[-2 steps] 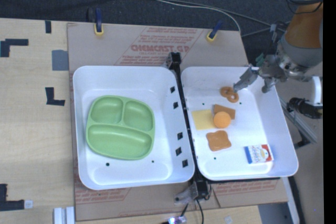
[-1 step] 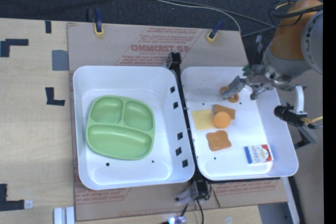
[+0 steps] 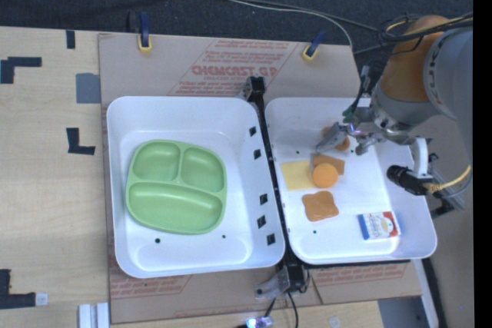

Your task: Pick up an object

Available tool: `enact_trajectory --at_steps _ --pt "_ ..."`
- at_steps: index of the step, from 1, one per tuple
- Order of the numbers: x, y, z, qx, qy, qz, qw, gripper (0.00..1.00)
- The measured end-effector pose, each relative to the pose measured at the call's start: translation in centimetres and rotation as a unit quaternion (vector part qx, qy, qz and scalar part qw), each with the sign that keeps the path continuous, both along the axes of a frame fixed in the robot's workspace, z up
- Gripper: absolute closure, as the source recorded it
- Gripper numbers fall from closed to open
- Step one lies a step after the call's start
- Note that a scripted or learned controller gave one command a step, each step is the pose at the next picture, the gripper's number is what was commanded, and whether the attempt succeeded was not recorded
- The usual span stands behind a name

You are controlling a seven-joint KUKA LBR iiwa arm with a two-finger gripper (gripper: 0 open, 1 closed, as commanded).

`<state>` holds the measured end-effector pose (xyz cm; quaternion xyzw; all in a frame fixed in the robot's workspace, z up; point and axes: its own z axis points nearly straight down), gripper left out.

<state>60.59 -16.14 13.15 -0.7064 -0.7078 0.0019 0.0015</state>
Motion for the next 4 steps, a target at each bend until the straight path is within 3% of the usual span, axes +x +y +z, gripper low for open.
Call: enact_trajectory --at_steps 1,3,4 --pt "0.1 0.1 1.2 0.0003 -0.001 0.001 1.0000 1.00" --pt "0.0 0.2 9.5 0.0003 -0.004 0.000 1.0000 1.00" --pt "-1.0 5.0 8.8 0.0004 -0.001 0.001 1.0000 1.00"
